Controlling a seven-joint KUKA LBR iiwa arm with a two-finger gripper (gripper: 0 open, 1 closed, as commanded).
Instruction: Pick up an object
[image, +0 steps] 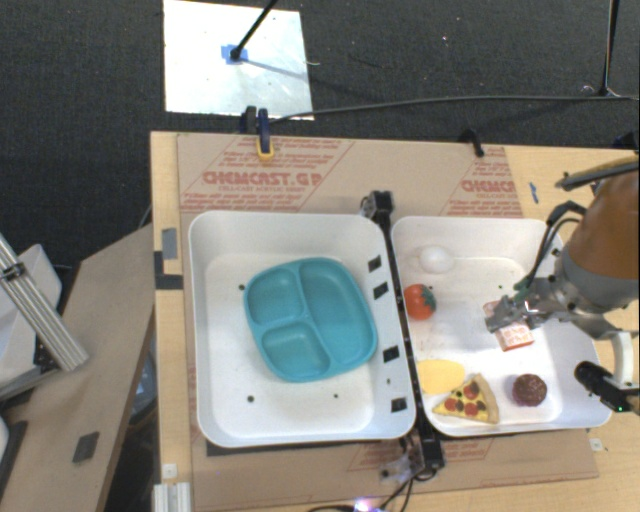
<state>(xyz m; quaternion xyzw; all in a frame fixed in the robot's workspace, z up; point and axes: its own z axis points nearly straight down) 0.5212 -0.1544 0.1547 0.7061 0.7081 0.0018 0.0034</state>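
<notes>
Pizza slice sits just below-left of the pincer, which hovers at a small red-and-white packet. Can't tell its state; next, lower and squeeze.

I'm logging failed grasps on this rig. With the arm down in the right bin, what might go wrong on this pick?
1. The gripper sits right over a small red and white packet, which looks flat, so the fingers may slide off it.
2. The round dark brown chocolate ball lies close by and could get nudged and roll.
3. The packet lies close to the right white bin's far side, where the arm may crowd the wall.
</notes>
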